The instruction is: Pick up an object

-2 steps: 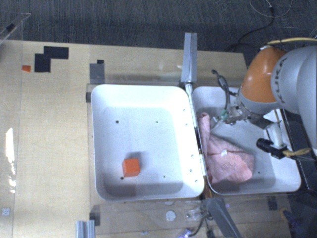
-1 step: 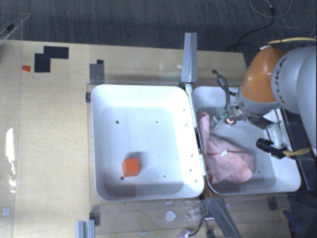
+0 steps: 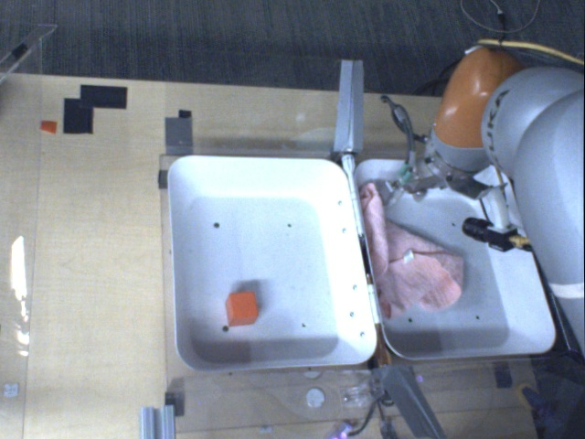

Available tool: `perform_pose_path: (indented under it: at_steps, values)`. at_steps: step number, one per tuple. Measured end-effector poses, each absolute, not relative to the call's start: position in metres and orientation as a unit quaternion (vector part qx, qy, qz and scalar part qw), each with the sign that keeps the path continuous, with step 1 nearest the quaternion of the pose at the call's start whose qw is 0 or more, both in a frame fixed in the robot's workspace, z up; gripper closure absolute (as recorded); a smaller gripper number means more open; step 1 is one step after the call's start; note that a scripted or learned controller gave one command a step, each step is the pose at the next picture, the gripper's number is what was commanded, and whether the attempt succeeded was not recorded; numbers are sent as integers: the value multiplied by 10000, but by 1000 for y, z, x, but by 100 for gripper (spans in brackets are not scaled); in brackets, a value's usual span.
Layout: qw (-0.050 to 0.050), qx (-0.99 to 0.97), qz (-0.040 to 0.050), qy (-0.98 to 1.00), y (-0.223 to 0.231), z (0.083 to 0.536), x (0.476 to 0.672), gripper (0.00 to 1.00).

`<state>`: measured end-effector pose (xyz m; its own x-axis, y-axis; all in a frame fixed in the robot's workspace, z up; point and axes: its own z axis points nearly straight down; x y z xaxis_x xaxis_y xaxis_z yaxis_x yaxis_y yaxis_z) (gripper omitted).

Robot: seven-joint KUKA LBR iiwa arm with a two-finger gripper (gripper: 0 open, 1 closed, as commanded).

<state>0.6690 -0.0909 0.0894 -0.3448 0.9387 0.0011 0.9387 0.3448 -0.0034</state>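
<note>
Here the grey arm [image 3: 539,163] reaches in from the right, its orange band [image 3: 471,99] sitting above the wrist, and bends down over the far end of the right bin [image 3: 512,332]. The end effector [image 3: 409,183] hangs low at that bin's upper left corner, close to the divider between the two bins and just beside the top edge of a pink cloth [image 3: 411,268]. Whether it is open or closed cannot be told from this angle, and nothing can be seen held in it. The pink cloth lies crumpled along the left wall of the right bin and spreads toward its middle, a small pale tag showing on its folds. In the left bin [image 3: 183,245], an orange block [image 3: 242,308] rests alone near the front left part of the floor, well apart from the arm. Both bins sit side by side on the pale wooden table [image 3: 82,245].
</note>
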Motion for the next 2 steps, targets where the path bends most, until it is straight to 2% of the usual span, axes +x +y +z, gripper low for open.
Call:
perform_pose_path:
  at_steps: [1,2]
  values:
    - [-59,-5018,-23,-8650,-109,139,671,0]
    - [-40,-4996,-16,-8663,-121,140,595,0]
